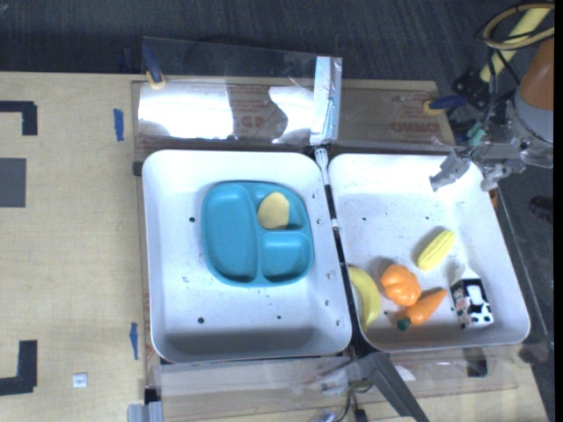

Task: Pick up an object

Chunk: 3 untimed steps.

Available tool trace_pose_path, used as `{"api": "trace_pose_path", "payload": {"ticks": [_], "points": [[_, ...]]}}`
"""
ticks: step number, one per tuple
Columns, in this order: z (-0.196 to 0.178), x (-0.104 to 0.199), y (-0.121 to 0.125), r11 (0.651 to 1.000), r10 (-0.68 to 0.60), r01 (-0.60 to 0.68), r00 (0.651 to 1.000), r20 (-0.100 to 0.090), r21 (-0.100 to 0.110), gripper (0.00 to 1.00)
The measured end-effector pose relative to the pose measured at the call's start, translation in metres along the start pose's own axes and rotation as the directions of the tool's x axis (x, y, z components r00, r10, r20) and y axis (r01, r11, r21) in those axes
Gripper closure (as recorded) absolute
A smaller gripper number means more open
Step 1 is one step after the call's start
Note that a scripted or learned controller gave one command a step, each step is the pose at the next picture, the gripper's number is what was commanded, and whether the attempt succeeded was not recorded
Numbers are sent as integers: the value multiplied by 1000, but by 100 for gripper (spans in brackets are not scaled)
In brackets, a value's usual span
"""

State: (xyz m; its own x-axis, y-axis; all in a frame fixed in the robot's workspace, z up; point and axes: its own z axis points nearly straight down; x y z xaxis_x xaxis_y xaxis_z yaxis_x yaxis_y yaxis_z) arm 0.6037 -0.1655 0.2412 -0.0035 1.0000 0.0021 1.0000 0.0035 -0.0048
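A single fixed camera hangs above the pale wooden bench [62,262] and looks down at a slant, so the far edge sits at the top of the frame and the near edge at the bottom. It stands far enough off to take in both the left shallow white plastic bin [167,236] and the right shallow white plastic bin [378,192] whole. The grey arm with its orange band [537,86] enters from the right.

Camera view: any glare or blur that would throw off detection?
Camera view: strong glare on the clear panel behind the left bin, washing out its surface; bin floors evenly lit with soft shadows; gripper slightly soft at top right; toys such as the corn read sharp.
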Motion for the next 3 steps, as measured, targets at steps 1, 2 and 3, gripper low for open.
{"api": "trace_pose_path", "payload": {"ticks": [1, 2, 3], "points": [[133, -26, -53, 998, -65, 65, 998, -2, 9, 0], [152, -40, -60, 1000, -15, 15, 1000, -12, -8, 0], [145, -44, -59, 1000, -15, 15, 1000, -4, -12, 100]]}}
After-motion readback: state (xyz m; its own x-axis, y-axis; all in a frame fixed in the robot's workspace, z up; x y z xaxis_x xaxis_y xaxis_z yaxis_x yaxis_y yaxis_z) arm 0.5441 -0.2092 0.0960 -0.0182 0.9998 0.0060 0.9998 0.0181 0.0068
